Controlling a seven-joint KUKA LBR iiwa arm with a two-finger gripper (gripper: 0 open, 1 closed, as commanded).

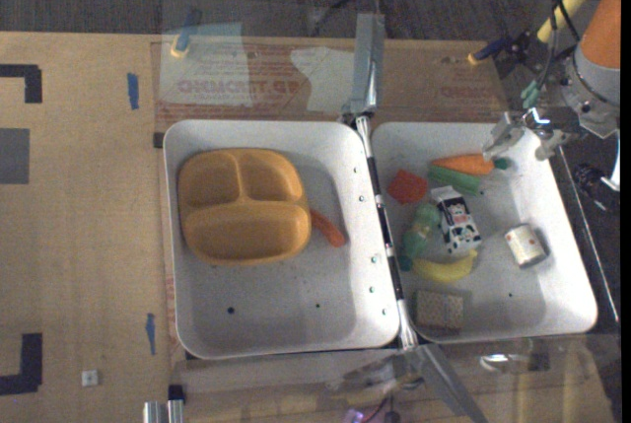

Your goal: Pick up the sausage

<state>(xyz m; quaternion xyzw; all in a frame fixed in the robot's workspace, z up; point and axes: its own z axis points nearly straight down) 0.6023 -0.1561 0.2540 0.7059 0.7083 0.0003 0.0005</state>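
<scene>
From above, the counter [79, 244] carries two shallow white bins side by side, the left bin [286, 313] and the right bin [567, 298], split by a metal divider [380, 224]. Taking the divider as the landmark: the sausage [328, 229], a short orange-red piece, lies in the left bin a little to the left of the divider, its upper end touching the right edge of the yellow sectioned plate [243, 205], which fills the upper left part of that bin. Just right of the divider sits a red block [407, 185], with a green toy [422, 232] below it. Farther right lie a carrot [463, 165] with a green tip, a small black-and-white carton [456, 220], a banana [446, 269] under the carton, a tan sponge [441, 310] near the bin's lower edge, and a small pale can [525, 246] well to the right. The tool [521, 137] hangs over the upper right corner of the right bin, near the carrot's tip and far from the sausage; its two fingers look spread apart with nothing between them. The grey arm [599, 81] with its orange band reaches in behind it.
</scene>
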